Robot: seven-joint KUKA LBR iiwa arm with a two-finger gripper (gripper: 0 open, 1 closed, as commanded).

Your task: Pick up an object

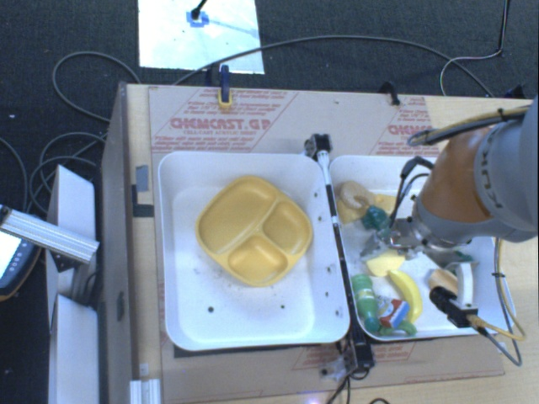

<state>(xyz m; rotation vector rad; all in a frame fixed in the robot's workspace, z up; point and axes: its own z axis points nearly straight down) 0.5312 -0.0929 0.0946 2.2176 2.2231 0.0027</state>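
The right bin (396, 162) holds several small objects. A beige ring (353, 196) lies at its far left, with a teal piece (375, 219) just below it. A pale yellow wedge (385, 265) sits mid-bin, a banana (409, 295) to its lower right. Along the bin's left wall lies a green bottle (364, 296), and a red and blue item (393, 315) rests near the front. My gripper (381, 239) hangs low in this bin between the teal piece and the yellow wedge. I see nothing held in it.
A yellow divided plate (253, 229) lies in the left bin (185, 310). A black divider rail (335, 225) runs between the two bins. Cables trail over the dark floor behind the bench.
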